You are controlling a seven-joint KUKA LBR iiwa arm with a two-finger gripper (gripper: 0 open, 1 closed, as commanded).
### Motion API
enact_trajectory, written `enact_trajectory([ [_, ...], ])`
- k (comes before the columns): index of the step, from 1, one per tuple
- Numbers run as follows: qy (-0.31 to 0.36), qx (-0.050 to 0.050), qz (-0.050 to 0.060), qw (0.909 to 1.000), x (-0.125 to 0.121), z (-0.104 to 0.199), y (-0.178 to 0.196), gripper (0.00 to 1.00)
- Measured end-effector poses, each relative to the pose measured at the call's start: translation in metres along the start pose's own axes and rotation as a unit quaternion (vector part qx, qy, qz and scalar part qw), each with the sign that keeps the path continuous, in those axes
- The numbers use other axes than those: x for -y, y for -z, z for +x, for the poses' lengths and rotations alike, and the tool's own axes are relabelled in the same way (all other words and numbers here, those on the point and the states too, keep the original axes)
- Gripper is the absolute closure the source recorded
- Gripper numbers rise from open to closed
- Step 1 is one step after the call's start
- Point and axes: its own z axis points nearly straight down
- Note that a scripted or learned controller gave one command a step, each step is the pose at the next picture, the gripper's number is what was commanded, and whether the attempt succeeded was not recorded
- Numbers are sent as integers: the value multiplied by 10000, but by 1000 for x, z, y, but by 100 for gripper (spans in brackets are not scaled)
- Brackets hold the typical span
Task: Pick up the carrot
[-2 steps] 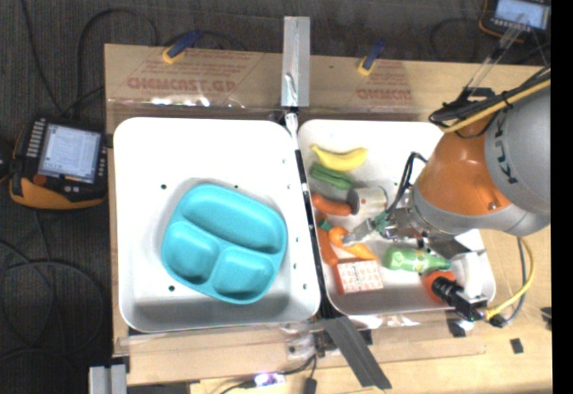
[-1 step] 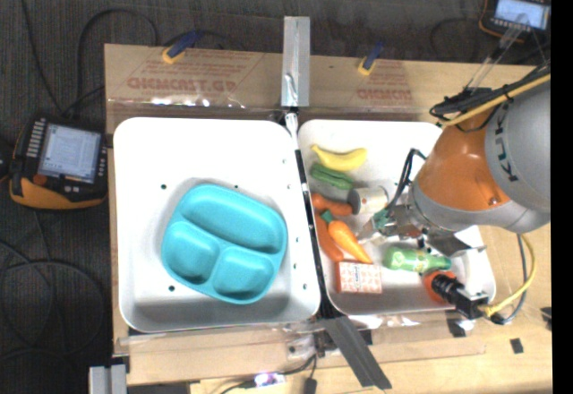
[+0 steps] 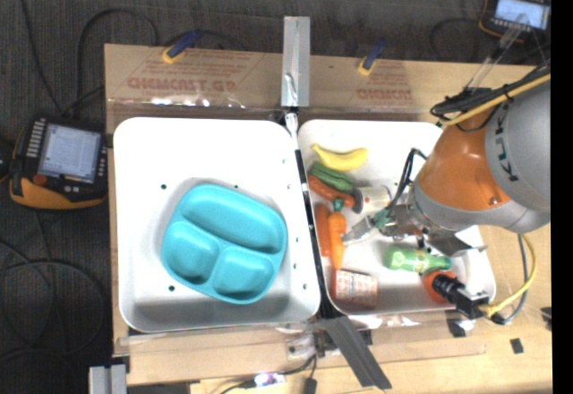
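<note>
Carrot: I saw the carrot [image 3: 333,236] in the right bin [image 3: 394,143], lying lengthwise just beside that bin's left wall, about halfway along it.
Gripper: I had the gripper [image 3: 369,224] low over the middle of the right bin, just right of the carrot, with its tip pointing toward the carrot's middle.
Gripper state: from this slanted overhead view I could not tell whether it was open or closed, and I saw nothing held in it.
Arm: the arm [image 3: 466,177] reached in from the right, its orange band above the right half of the bin.
Banana: a banana [image 3: 341,156] lay near the bin's far left corner, apart from the carrot.
Green and red item: a green and red item [image 3: 333,186] lay between the banana and the carrot; I could not name it.
Green bottle: a green bottle [image 3: 407,259] lay on its side under the wrist, right of the carrot.
Labelled can: a labelled can [image 3: 356,286] lay on its side just below the carrot's near end.
Left bin: the left bin [image 3: 143,150] held a teal divided plate [image 3: 226,240], sitting at a tilt to the bin's sides.
</note>
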Motion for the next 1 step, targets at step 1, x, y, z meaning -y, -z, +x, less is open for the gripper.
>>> enact_trajectory([
  [1,-119,-20,197,9997,-50,-2,-29,0],
])
